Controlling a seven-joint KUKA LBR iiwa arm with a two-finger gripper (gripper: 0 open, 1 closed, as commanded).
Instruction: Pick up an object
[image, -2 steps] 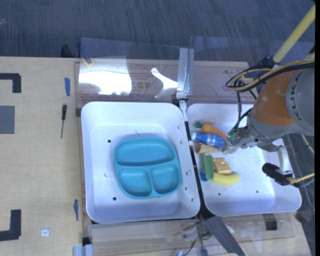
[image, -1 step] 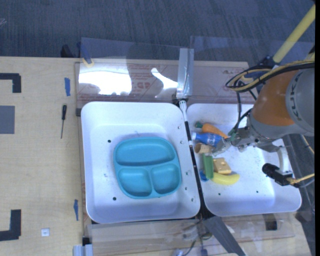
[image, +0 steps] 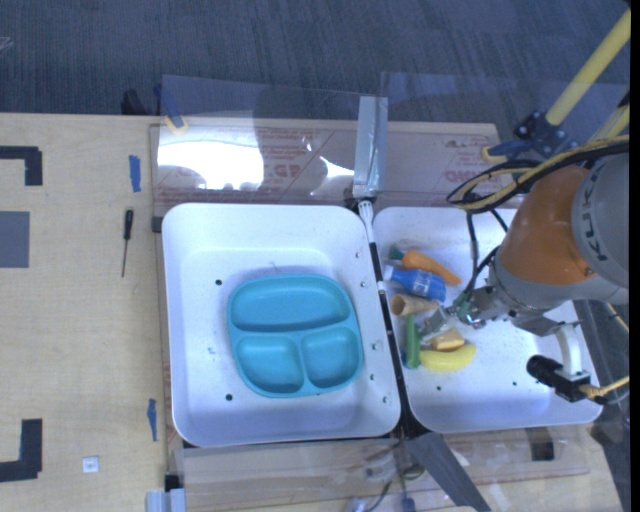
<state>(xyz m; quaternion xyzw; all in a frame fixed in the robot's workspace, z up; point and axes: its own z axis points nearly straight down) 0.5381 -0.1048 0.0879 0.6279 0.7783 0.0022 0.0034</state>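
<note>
The right bin (image: 500, 395) holds a small heap of toys at its left side: an orange carrot (image: 430, 265), a blue bottle (image: 418, 284), a tan piece (image: 400, 304), a green pod (image: 411, 344) and a yellow banana-like piece (image: 447, 356). My gripper (image: 462, 312) hangs low over this heap, just right of the blue bottle and above the yellow piece. Its fingers are hidden among the clutter and under the wrist. I see nothing lifted from the bin.
The left bin (image: 190, 250) holds a blue three-compartment plate (image: 294, 333). A raised divider (image: 380, 300) separates the two bins. A clear plastic wall (image: 300, 150) stands behind them. The arm's orange band (image: 545, 240) covers the right bin's far right part.
</note>
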